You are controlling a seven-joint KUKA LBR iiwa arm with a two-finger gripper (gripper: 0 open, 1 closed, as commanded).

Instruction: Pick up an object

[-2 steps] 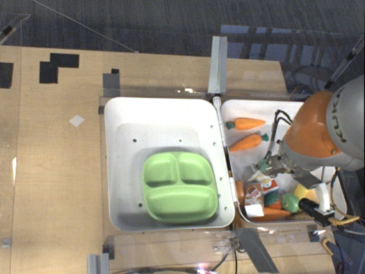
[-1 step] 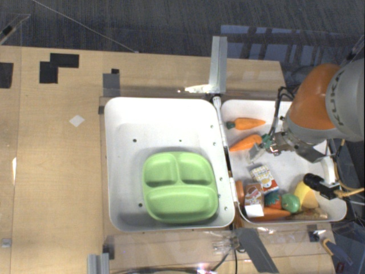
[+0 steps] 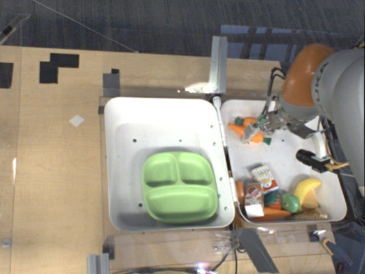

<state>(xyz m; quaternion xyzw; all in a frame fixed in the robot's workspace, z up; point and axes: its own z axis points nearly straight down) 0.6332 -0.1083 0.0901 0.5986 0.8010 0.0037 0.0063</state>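
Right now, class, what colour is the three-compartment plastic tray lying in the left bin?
Light green: the divided plastic tray, clearest in the overhead camera view.

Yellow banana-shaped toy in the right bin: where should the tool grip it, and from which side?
Grip the yellow banana-shaped toy across its narrower upper end, coming straight down from above. That end looks free, while its lower end sits near the bin's front wall and the round green toy crowds its left, so a side approach seems blocked.

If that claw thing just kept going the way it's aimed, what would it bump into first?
Most likely the orange carrot toy in the right bin. The gripper points down-left at it and looks nearly on it, though depth is hard to judge from above.
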